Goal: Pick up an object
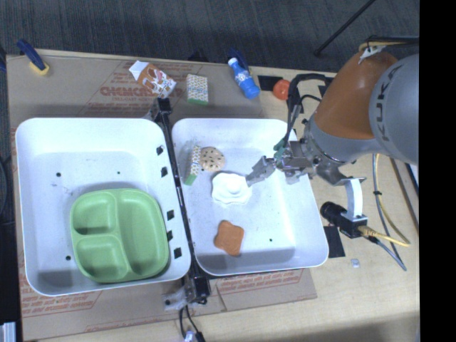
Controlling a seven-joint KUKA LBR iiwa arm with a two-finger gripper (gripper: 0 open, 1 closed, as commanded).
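While the pincer [258, 171], whose state one cannot tell, hangs beside the white object [230, 189] in the right bin [303, 251] near a cookie [209, 158] and an orange piece [229, 238], the left bin [35, 137] holds a green tray [117, 234].

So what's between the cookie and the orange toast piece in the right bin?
The white object, in the camera view, between cookie and orange piece.

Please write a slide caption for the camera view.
Pincer beside white object in the right bin; green tray in the left bin.
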